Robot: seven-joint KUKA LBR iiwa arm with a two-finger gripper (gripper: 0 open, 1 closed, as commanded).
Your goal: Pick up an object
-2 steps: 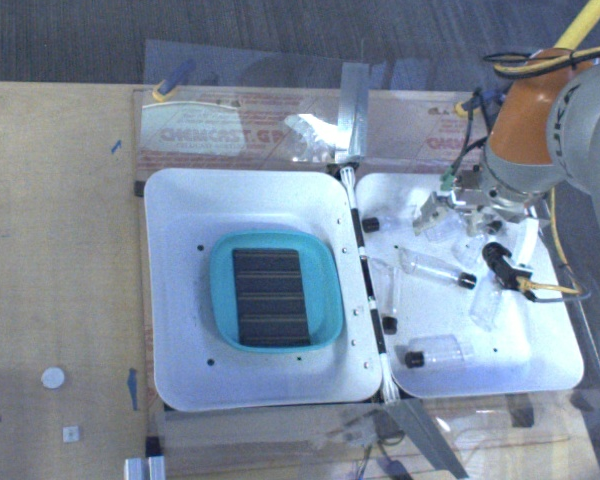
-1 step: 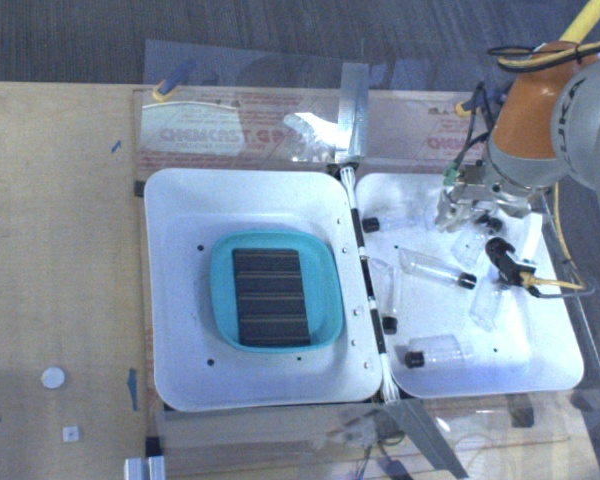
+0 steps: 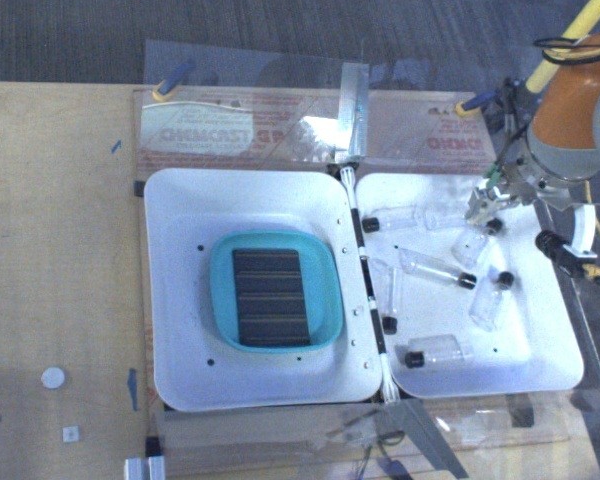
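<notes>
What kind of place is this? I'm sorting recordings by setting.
Likely a robotics lab bench for grasping trials: two white bins side by side, clear vials with black caps scattered in the right one, and a grey-and-orange robot arm reaching in.

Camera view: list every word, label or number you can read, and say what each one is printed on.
"OHMCAST": red print on the left cardboard sheet behind the left bin; a smaller line beneath it is too blurred to read.
Red print on the right cardboard sheet behind the right bin: seems to be the same word upside down, too blurred to read for sure.
Clear vials, teal tray: no readable text.
</notes>
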